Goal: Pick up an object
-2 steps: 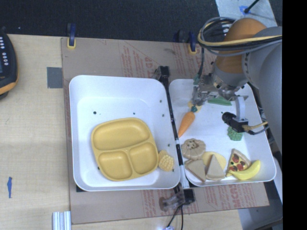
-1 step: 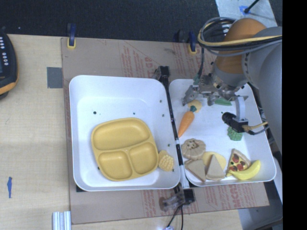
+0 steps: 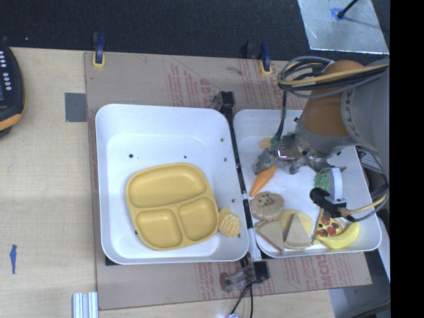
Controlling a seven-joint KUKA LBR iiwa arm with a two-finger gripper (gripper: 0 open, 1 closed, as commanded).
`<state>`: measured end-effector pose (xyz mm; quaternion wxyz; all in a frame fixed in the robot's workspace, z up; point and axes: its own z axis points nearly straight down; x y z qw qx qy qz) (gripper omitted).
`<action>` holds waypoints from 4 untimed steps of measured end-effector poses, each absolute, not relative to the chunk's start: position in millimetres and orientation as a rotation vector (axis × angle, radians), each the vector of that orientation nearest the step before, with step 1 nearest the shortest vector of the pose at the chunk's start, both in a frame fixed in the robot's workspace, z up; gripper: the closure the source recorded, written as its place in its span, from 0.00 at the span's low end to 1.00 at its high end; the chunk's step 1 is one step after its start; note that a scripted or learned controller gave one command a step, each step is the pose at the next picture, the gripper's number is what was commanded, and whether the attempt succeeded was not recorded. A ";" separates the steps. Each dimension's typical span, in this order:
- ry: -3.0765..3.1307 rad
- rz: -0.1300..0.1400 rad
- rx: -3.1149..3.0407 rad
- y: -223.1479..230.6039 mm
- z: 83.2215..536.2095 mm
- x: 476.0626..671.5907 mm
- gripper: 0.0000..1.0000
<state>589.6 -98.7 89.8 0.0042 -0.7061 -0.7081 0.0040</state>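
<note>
From my console I see 2 white bins side by side. The left bin (image 3: 112,177) holds a yellow divided plate (image 3: 171,205) with a toy corn cob (image 3: 229,224) just beside its lower right corner. The right bin (image 3: 371,240) carries the pile worth picking from: a carrot (image 3: 264,177), a round cookie (image 3: 267,205), 2 bread wedges (image 3: 286,232), a pizza slice (image 3: 326,227), a banana (image 3: 344,235) and something green (image 3: 323,179) partly under the arm.

The gripper (image 3: 283,152) is low over the upper part of the right bin, near the carrot's top end, which I judge is its target. I cannot tell whether it is released or clenched; the wrist and cables hide that part. Nothing visibly sits in its grasp, so I treat the pick as not yet made.

The toys are crowded toward the bin's lower edge, so a descent there risks nudging neighbours; the carrot lies more apart.
</note>
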 end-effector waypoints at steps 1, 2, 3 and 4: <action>-2.227 0.000 -2.217 -99.5 92.4 623.8 0.00; -2.216 0.012 -2.213 -104.9 90.9 519.7 0.00; -2.228 0.000 -2.216 -101.8 92.1 559.7 0.00; -2.226 0.004 -2.214 -103.1 102.4 558.0 1.00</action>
